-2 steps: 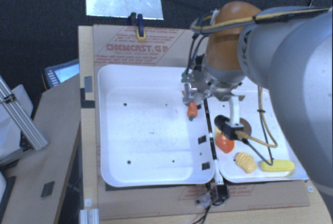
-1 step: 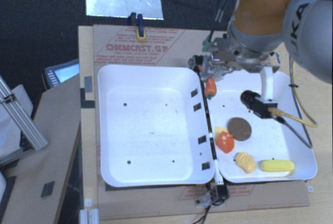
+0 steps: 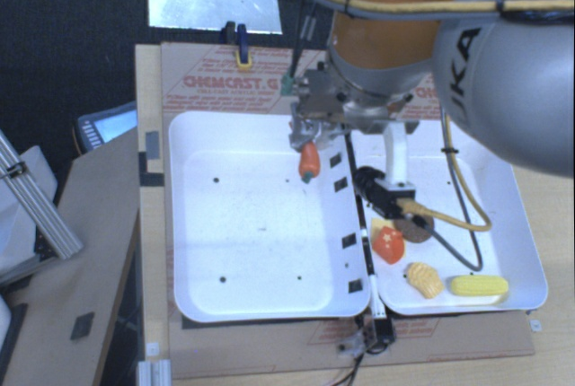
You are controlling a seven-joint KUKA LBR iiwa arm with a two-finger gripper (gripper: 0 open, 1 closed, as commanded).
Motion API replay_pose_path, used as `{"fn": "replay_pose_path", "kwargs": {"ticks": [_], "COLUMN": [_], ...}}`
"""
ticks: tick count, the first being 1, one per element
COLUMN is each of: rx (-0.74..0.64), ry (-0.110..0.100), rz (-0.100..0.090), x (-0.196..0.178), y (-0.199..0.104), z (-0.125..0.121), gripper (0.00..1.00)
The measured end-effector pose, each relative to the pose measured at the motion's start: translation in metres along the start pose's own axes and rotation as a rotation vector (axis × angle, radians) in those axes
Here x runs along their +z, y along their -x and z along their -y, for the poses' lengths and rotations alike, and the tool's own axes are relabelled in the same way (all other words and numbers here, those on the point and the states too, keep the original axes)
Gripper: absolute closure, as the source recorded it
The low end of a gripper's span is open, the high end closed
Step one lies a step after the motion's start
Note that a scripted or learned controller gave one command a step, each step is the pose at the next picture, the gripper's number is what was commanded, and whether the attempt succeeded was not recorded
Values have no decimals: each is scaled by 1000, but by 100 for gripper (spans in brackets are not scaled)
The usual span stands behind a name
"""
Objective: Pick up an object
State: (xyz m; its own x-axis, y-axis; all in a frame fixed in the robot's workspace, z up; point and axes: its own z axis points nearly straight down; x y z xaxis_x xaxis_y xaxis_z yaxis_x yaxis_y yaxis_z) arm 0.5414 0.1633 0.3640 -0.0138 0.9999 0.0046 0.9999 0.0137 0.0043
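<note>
While pincer (image 3: 307, 142) hangs over left bin (image 3: 207, 285), clamped on carrot (image 3: 309, 162), carrot's long axis points straight down.

A small orange carrot (image 3: 309, 161) with a green tip at its bottom end hangs upright between the fingers of the gripper (image 3: 307, 142). It hangs over the left bin (image 3: 243, 223), near that bin's 2 o'clock corner. The carrot looks smooth and shiny like a toy. Its fat end points up to 12 o'clock and its thin end points down to 6 o'clock.
</note>
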Motion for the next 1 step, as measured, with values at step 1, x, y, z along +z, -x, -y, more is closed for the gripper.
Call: {"fn": "replay_pose_path", "kwargs": {"ticks": [1], "rx": [15], "ry": [-3], "rz": [6], "x": [43], "y": [19], "z": [-69], "gripper": [100]}}
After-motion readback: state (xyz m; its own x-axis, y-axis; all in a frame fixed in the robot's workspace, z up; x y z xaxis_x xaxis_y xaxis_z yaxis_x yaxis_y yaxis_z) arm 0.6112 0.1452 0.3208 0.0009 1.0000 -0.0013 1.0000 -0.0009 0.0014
